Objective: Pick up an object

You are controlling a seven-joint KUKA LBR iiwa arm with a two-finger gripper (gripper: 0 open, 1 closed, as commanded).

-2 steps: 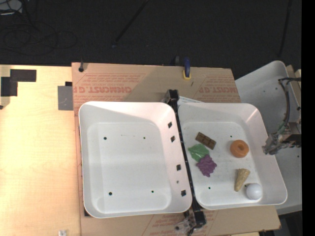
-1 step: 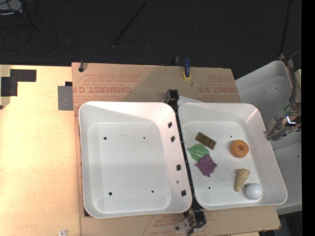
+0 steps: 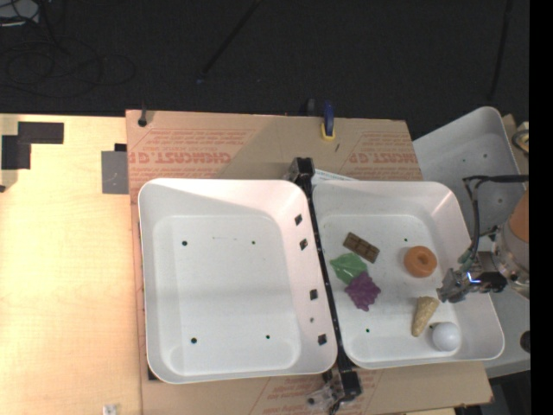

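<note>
Your arm's jaws (image 3: 453, 290) hang over the right edge of the right white bin (image 3: 380, 199); whether they stand wide or narrow cannot be told at this size. Nothing shows between them. Just left and below lies the pale cone-shaped object (image 3: 422, 315), with the small white ball (image 3: 446, 336) touching its lower end. The round orange doughnut-like piece (image 3: 421, 261) sits near, up-left. Farther left rest the brown chocolate-like bar (image 3: 361, 248), green lump (image 3: 348, 267) and purple grape cluster (image 3: 363, 291).
</note>
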